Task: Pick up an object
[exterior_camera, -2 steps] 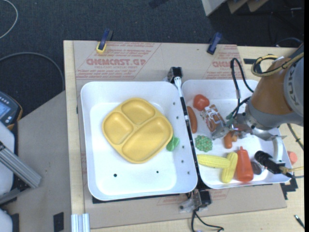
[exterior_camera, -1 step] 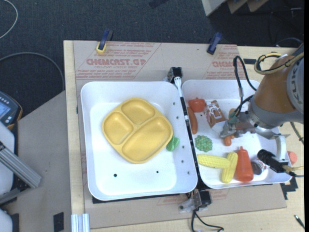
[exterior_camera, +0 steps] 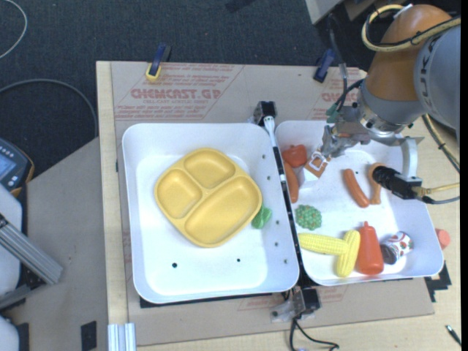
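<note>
Camera view looks down on two shallow white bins set side by side, and the grey arm with its orange band enters from the right, over the far part of the right-hand bin (exterior_camera: 420,265). The two-finger gripper (exterior_camera: 330,146) hangs low there, its tips just above and to the right of a small orange-and-white block (exterior_camera: 316,165); how wide it stands cannot be told from this slant, and nothing shows between its tips.

That block is the nearest candidate: it lies just near and left of the gripper, beside a red-orange pepper-shaped toy (exterior_camera: 295,156) against the bin's left wall. Any short move down and left would meet it, though the wall and the pepper crowd that side.

Further choices lie well apart toward the near end: a pair of orange sausage-like pieces (exterior_camera: 357,187) with long axes running far-to-near, a green bumpy ball (exterior_camera: 308,216), a yellow corn cob (exterior_camera: 322,243) lying across the bin, and a red bottle (exterior_camera: 369,250).

The left-hand bin (exterior_camera: 142,196) holds a yellow divided plastic plate (exterior_camera: 208,196) with a small green piece (exterior_camera: 262,217) touching its right edge, out of easy reach.
</note>
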